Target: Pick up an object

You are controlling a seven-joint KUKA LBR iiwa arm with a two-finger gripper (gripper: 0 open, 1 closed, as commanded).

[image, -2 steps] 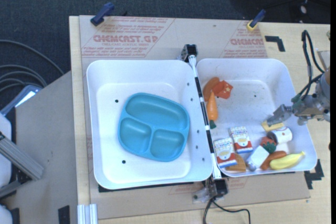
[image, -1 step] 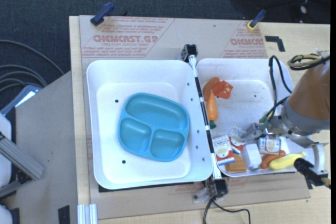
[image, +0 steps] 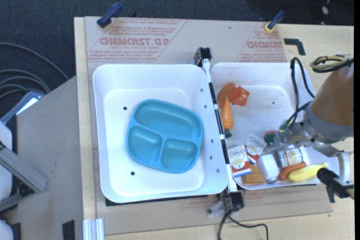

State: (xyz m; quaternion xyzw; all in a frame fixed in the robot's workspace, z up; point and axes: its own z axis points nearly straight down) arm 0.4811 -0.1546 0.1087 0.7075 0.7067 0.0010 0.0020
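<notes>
The right bin (image: 264,73) holds a heap of small toy foods. An orange carrot (image: 226,113) lies along its left wall, with a red piece (image: 239,96) just behind it. Near the front lie small printed packets (image: 239,156), a white can (image: 269,166), a tan cracker (image: 253,176), a red sausage (image: 292,168) and a yellow banana (image: 306,173). My gripper (image: 287,135) hangs low over the right side of this heap, beside a small green piece (image: 271,135) and above another packet (image: 293,154). Nothing shows as lifted.
The left bin (image: 112,84) holds a blue divided plate (image: 165,135). A black divider rail (image: 214,109) runs between the bins. The arm's orange band (image: 337,95) and grey wrist cover the right bin's right wall. Cables loop behind it.
</notes>
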